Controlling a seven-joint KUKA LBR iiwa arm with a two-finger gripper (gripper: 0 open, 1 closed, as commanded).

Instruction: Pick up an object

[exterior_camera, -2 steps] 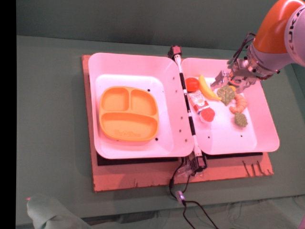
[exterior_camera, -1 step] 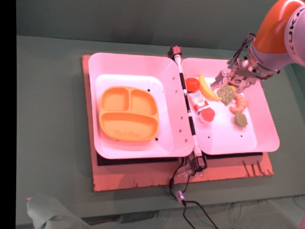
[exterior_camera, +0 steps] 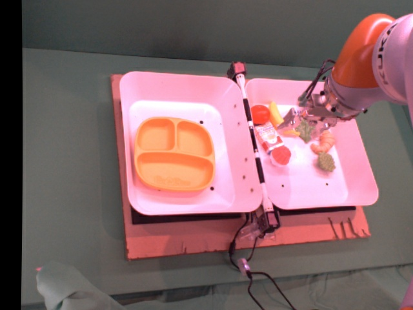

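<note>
Currently no pick confirmed. My gripper (exterior_camera: 302, 119) sits low in the right bin (exterior_camera: 352, 179), at the dark green leafy toy (exterior_camera: 304, 131) near the bin's upper middle. Can't tell whether my jaws are apart or together, and nothing visibly sits between them, so grasp and lift remain. Around it: yellow piece (exterior_camera: 275, 112), red tomato (exterior_camera: 260, 113), ketchup packet (exterior_camera: 267, 136), red-and-white piece (exterior_camera: 281, 155), orange croissant-like toy (exterior_camera: 324, 141), broccoli (exterior_camera: 326, 162). Left bin (exterior_camera: 181, 86) holds only an orange divided plate (exterior_camera: 174, 154), its compartments bare.
</note>
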